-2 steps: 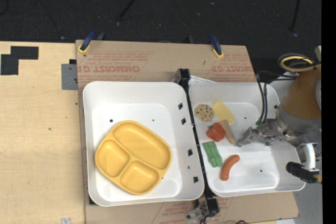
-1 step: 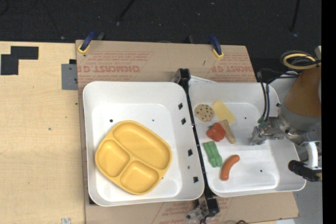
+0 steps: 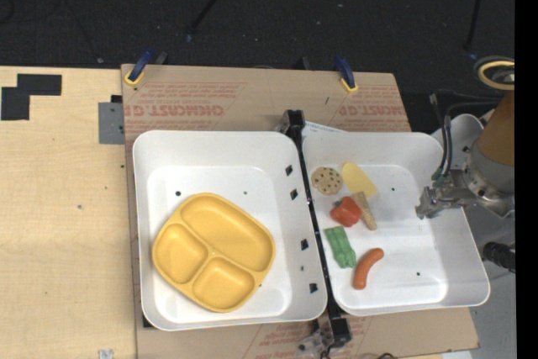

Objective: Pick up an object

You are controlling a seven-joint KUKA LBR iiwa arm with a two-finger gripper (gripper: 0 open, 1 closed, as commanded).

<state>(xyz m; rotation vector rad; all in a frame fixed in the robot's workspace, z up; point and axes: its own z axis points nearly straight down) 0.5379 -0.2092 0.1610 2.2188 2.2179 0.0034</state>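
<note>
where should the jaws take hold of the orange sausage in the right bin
Probably across the middle of the orange sausage-shaped toy, coming straight down from above. It lies flat and slanted on the right white bin floor, long and narrow, with free space on both long sides; the green ridged piece sits apart on its left.

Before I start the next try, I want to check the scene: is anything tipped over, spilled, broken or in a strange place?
Nothing stands out. The yellow divided plate lies flat in the left bin. The toy foods lie loose in the right bin, clustered near its left side. The end effector is over that bin's right edge.
</note>
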